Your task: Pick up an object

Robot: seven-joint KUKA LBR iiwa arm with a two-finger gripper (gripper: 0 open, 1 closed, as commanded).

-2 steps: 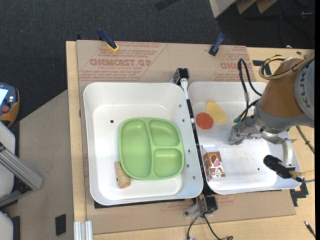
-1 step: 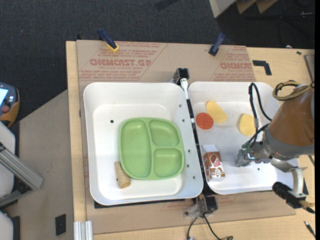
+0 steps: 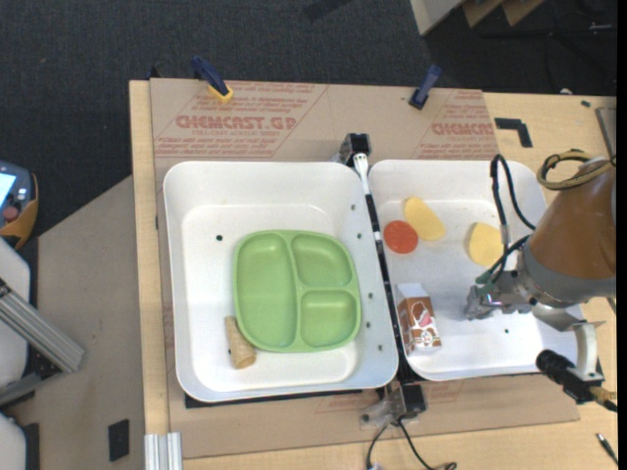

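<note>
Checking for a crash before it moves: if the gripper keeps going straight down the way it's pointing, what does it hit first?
Most likely bare floor of the right bin. The gripper points down there, between the small carton and a yellow piece. Depth is hard to judge from above.

A robotics lab: clamped bench board (image 3: 294, 116), white bins (image 3: 186, 262).

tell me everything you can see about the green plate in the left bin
The green plate is a pale green divided tray with rounded corners, looking like smooth plastic. Raised ridges split it into three compartments: one long one on its left side and two smaller ones on its right. It lies flat, right side up, on the floor of the left bin, toward the bin's front. A small tan cork-like piece lies against its front left corner. No compartment holds anything.
</note>
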